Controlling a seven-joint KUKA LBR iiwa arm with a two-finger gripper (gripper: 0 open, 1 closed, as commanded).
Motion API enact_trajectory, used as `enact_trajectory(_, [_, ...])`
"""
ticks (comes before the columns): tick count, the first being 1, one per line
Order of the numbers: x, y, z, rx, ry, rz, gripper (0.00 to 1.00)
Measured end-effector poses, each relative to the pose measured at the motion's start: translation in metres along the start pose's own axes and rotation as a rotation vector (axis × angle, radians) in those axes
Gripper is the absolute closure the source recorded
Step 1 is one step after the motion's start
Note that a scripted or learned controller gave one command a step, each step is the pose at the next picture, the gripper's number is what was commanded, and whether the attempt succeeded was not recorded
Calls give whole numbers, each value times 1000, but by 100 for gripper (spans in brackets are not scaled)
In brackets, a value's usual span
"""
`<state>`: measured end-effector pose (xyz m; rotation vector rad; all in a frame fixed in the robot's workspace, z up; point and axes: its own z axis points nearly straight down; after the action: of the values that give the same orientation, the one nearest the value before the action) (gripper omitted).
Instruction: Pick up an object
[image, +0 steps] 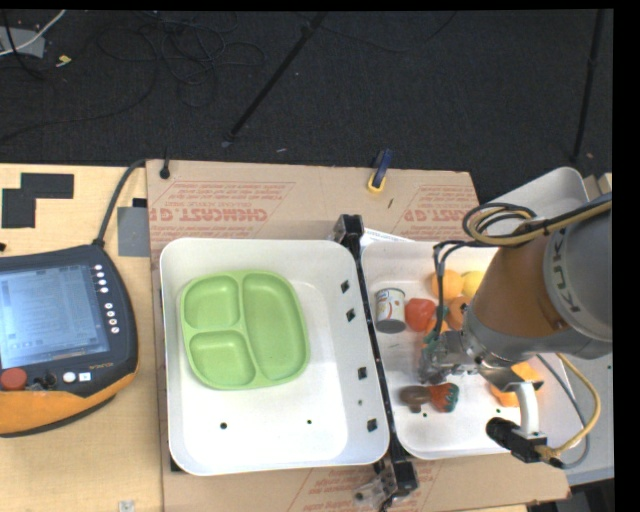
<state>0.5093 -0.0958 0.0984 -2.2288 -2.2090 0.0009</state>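
Right bin (470, 448) | brown object (415, 397) just below-left of claw (438, 362)

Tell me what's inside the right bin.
The right bin holds a small can, a red piece, yellow and orange pieces, and a brown item. The arm covers the rest of the bin.

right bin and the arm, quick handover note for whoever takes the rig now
Gripper: low in the right bin; finger state can't be read, no sign it holds anything.
Things: small can, red piece, yellow piece, and a brown and red toy just below the gripper.
Left bin has the green divided plate.
Done: nothing lifted.
Left: grasp one object and raise it.
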Motion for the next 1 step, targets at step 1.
enact_trajectory(1, [45,-33,-200,-17,0,-14,100])
